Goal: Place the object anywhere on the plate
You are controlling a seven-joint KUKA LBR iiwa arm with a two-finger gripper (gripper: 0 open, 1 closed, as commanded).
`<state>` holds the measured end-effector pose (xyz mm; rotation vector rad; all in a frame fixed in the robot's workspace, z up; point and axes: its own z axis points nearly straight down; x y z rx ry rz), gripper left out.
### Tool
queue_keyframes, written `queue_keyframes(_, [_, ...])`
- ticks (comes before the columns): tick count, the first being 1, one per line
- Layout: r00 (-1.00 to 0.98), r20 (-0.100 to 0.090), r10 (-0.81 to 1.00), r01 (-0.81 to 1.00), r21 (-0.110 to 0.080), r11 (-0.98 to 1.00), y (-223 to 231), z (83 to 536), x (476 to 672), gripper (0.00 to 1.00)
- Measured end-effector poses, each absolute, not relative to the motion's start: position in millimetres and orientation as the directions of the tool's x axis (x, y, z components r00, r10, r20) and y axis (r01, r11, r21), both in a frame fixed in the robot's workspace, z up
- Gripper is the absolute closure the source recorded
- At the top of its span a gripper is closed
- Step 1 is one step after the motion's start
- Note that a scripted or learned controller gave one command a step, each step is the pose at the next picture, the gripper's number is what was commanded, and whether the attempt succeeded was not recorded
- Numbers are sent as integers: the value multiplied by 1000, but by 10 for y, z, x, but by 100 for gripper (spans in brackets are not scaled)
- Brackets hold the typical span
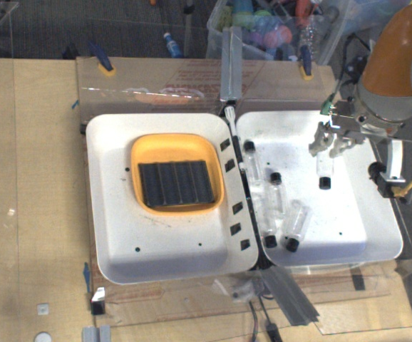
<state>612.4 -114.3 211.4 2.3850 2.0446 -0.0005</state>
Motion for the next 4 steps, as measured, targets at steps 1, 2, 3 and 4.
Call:
queue_keyframes(1, [-76,-1,997,997,3,76,-1389,1990,6672,100])
queue_keyframes(2, [-253,2,968,968,-1,253,-1197,1865,6667,100])
queue_keyframes(3, [-382,-2,924,924,4,382,-887,2107,6675,100])
queue_keyframes(4, [-382,-2,924,924,4,382,-888,2108,6675,0])
